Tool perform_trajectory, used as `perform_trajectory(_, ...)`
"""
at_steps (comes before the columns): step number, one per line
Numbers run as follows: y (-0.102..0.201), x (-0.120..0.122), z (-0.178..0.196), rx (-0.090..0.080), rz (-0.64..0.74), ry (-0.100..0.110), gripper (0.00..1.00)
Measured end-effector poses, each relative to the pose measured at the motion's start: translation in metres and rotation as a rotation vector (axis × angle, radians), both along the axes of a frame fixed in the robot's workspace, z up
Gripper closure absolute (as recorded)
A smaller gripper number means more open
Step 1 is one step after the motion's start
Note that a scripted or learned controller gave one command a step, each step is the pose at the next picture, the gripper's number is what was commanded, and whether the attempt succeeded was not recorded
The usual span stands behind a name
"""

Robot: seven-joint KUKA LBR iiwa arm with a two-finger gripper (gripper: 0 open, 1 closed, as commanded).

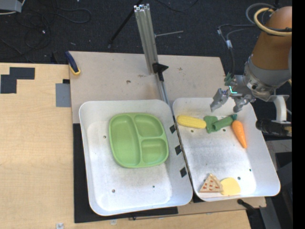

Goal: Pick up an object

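Note:
In the right bin (214, 168) lie a yellow corn cob (191, 122), a green toy vegetable (219, 123), an orange carrot (239, 133), a pizza slice (210, 184) and a yellow piece (230, 187). My gripper (228, 102) hangs over the bin's far edge, just above and behind the green vegetable. Its fingers are spread open, and nothing is between them.
The left bin (95, 185) holds a green divided plate (138, 140). An upright aluminium post (147, 37) stands behind the bins. Black clips (177, 149) sit along the seam between the bins. Cables lie on the dark floor at the back.

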State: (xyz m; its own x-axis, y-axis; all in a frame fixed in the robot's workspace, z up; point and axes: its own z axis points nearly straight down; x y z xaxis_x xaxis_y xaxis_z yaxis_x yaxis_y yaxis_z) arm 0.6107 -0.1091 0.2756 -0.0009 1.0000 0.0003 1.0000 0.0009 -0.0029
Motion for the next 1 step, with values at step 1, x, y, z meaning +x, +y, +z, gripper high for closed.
perform_trajectory(1, 0.0000, 0.0004, 0.0009, 0.000, 0.000, -0.002, 0.00)
